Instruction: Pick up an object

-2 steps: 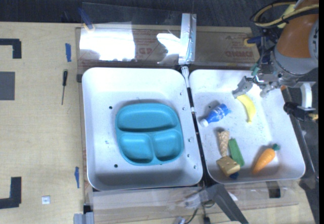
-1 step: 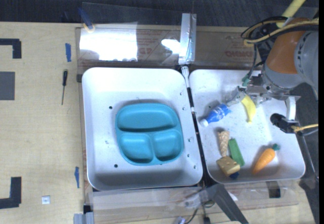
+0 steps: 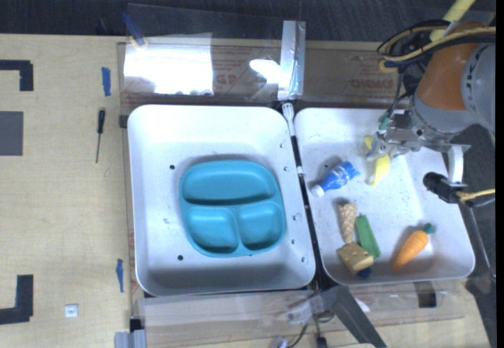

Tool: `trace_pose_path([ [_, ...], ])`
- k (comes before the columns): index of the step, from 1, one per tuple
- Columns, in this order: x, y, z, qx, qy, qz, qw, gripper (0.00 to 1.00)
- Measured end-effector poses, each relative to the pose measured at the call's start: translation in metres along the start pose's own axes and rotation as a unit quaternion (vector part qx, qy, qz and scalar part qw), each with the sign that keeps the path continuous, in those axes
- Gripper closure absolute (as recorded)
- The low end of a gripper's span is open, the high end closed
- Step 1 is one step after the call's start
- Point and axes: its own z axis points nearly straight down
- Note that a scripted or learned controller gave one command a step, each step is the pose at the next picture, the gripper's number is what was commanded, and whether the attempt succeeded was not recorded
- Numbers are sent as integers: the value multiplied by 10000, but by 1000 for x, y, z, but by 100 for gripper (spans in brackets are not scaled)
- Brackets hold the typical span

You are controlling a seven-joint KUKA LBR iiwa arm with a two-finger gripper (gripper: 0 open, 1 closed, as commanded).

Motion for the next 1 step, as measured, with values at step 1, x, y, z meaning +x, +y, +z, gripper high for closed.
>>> trace_pose_path([
  [1, 101, 26, -91, 1, 28, 341, 9994, 100],
])
